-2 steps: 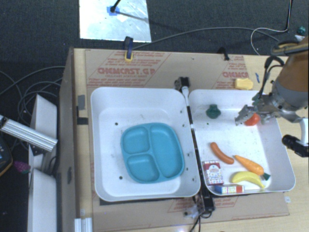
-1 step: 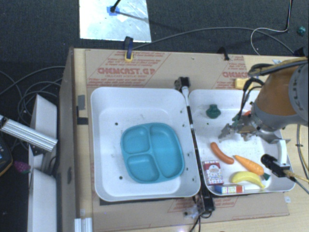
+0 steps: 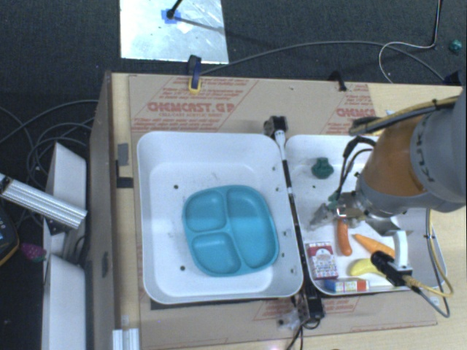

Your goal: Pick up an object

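The arm, grey with an orange band, is entering from the right of the frame and reaching down into the right bin. The tool is hanging low at the middle of that bin; whether it is released or clenched cannot be told, and nothing is showing between its tips.

Objects are lying in the right bin's lower half: an orange carrot just below and right of the tool, a second orange piece further right, a yellow item beneath it, a red-and-white carton near the lower left corner, and a flat box along the bottom wall. A dark green item is resting apart in the upper part.

The left bin is holding a blue divided plate. Both bins are sitting on the counter.
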